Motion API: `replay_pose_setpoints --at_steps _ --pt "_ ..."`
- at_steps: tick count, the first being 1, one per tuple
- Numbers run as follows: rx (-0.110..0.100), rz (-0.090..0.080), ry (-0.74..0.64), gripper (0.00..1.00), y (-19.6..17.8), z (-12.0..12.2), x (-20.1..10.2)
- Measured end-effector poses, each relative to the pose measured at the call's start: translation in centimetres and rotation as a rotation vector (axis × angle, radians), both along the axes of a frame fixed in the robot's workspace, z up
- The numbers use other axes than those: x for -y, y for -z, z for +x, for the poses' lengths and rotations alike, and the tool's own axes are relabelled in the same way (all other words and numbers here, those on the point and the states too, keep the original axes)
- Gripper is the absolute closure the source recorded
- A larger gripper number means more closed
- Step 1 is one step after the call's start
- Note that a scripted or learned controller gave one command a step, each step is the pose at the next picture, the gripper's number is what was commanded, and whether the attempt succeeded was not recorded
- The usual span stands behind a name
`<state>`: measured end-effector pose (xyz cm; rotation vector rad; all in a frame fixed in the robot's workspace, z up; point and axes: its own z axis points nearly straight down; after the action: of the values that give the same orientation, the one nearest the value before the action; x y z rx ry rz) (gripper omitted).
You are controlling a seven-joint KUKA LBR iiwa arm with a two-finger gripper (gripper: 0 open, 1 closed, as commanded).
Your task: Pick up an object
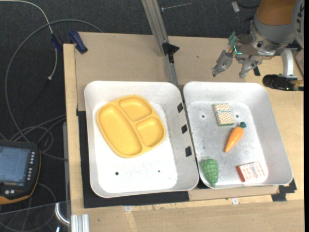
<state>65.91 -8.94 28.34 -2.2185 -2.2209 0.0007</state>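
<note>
the gripper hangs spread open and empty above the far rim of the right bin, the approach step. the carrot lies mid-bin, nearer the camera. next it likely needs to move inward, then descend.

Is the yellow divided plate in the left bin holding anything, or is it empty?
Empty. All three compartments of the yellow plate show bare yellow surface. The toy items lie in the right bin instead.
</note>
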Motion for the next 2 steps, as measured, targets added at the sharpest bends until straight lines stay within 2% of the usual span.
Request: replay_pose_setpoints --at_steps 1,2 --pt "0.0 0.0 0.0 0.0 0.0 0.0 0.0" --pt "-0.006 0.0 0.001 0.0 6.3 0.3 -0.1"
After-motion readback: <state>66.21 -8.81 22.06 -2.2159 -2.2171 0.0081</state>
